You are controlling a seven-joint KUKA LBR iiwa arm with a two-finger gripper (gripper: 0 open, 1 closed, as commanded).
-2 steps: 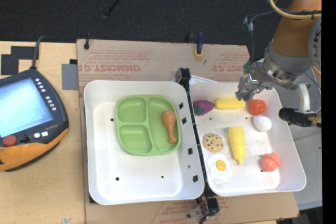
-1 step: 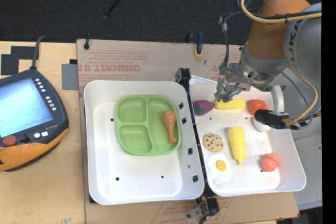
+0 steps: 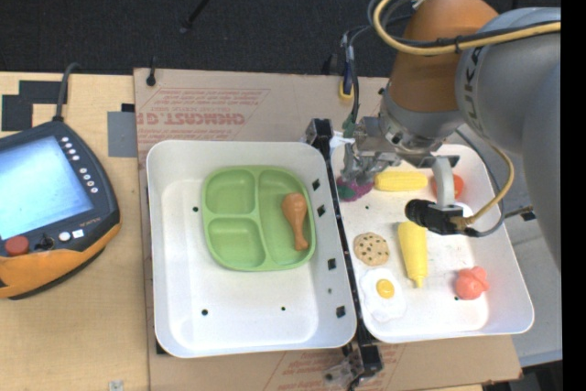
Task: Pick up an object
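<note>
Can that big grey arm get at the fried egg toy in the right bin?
Probably yes. The fried egg lies flat near the right bin's front edge, uncovered, with the cookie and a yellow corn cob beside it but apart. The gripper is over that same bin, farther back.

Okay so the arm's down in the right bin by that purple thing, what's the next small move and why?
Probably close and lift slightly to test the grasp: the end effector sits low directly over the purple item at the right bin's far-left corner. Whether it holds anything can't be seen.
</note>
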